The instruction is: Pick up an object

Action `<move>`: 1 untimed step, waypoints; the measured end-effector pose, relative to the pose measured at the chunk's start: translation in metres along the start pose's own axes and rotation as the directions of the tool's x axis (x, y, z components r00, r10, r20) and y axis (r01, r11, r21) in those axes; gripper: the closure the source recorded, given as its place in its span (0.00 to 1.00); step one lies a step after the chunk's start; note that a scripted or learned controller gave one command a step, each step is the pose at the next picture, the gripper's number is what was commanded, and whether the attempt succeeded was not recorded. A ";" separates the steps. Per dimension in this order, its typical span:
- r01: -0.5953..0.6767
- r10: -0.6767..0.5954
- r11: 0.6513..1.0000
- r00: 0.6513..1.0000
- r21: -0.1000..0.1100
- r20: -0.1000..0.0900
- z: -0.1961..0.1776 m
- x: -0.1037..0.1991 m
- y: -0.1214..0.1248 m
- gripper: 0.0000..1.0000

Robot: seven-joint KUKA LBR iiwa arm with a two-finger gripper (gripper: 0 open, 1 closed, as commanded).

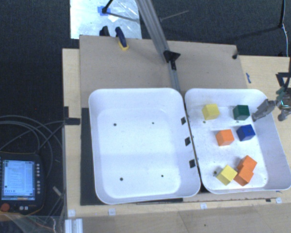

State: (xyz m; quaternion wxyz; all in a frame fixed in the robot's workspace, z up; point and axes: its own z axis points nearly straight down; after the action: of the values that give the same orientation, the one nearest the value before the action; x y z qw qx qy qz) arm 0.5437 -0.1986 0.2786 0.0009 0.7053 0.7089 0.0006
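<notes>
Yellow cube (227, 174) near rim, claw (273, 108) at right edge

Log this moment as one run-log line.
task: pick up an object | gripper: over right bin's right rim, beside green cube | held: nothing seen | blocks: all in right bin | status: no pick yet

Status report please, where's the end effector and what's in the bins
End effector over right bin's far right edge, nothing seen in it. Six cubes in that bin; green cube nearest. Nothing blocking.
</notes>
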 end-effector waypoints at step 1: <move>0.000 0.000 1.000 1.000 0.000 0.000 0.000 0.000 0.000 0.00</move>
State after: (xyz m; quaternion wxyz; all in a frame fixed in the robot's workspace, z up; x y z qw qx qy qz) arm 0.5438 -0.1986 0.2787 0.0010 0.7054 0.7088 0.0007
